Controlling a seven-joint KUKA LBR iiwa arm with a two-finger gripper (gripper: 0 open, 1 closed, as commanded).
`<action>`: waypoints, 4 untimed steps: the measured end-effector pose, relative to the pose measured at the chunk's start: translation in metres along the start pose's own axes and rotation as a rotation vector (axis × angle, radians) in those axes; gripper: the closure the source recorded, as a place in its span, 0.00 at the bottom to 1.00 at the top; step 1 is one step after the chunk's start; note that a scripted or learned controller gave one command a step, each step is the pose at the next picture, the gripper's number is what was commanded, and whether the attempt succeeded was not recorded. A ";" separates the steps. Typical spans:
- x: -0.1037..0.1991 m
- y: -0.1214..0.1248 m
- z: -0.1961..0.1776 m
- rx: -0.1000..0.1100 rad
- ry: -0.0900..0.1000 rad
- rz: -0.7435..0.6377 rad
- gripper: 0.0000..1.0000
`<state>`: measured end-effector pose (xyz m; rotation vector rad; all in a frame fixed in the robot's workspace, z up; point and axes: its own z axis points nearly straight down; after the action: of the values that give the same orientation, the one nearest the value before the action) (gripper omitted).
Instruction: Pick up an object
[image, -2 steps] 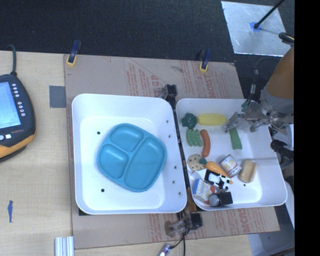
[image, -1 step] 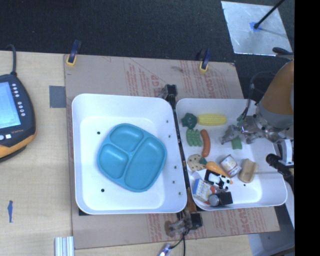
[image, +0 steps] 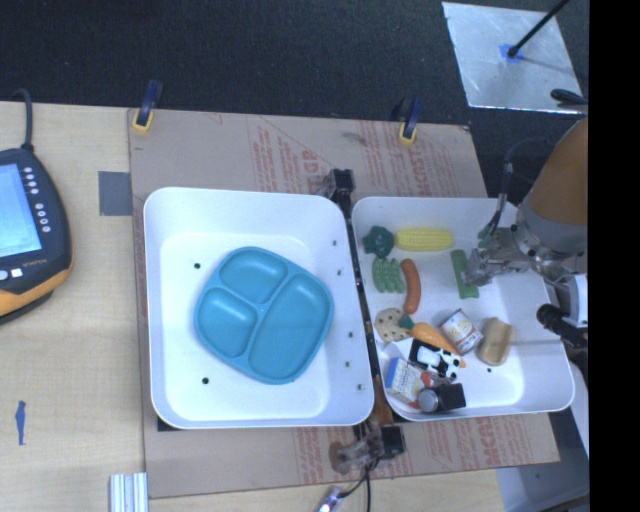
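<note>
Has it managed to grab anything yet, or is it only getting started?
Nothing looks picked up yet. The gripper hangs over the right bin, beside the green block. The corn, sausage and other toys lie in that bin. Grabbing and lifting one remains.

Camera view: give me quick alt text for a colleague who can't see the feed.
The arm's tool hangs over the right bin, above a green block near a corn cob, a sausage and other small toys. The left bin holds a blue divided plate.

Toy foods (image: 410, 285) jumbled in right bin (image: 540, 395), corn cob (image: 423, 239) at top
</note>
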<state>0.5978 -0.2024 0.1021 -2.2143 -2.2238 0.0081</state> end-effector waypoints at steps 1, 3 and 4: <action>0.000 0.000 0.000 0.000 0.000 0.000 0.00; 0.018 0.006 0.000 0.001 0.001 -0.003 1.00; 0.026 -0.054 0.004 -0.019 -0.005 -0.002 1.00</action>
<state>0.5437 -0.1767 0.0984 -2.2243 -2.2376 -0.0079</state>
